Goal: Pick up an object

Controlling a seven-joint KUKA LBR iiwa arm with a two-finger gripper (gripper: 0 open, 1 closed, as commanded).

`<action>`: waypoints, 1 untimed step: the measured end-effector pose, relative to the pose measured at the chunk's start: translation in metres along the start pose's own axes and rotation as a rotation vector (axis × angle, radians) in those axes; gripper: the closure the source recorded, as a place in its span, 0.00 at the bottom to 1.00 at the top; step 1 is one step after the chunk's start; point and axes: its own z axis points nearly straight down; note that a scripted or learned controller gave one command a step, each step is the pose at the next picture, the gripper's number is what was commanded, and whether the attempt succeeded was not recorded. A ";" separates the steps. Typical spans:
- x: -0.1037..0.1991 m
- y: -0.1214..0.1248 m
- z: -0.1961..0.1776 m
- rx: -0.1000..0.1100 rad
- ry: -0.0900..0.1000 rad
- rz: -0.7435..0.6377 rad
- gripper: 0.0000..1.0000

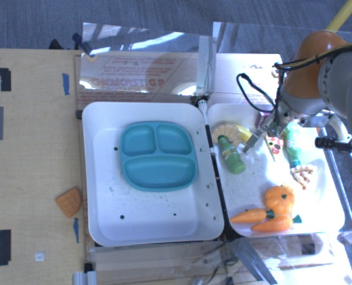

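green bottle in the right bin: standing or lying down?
Lying down. The green bottle rests on its side on the right bin floor, long axis slanting from upper left to lower right, by the gripper.

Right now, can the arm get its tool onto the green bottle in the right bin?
Probably yes. The tool is already low in the right bin, just beside the green bottle. Nothing lies on the bottle; a tan and yellow piece crowds its far end.

Bench [27, 159]: two white bins [104, 218] (plus a waffle [69, 202]).
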 end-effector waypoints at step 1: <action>0.012 -0.022 0.003 -0.032 -0.026 0.101 0.00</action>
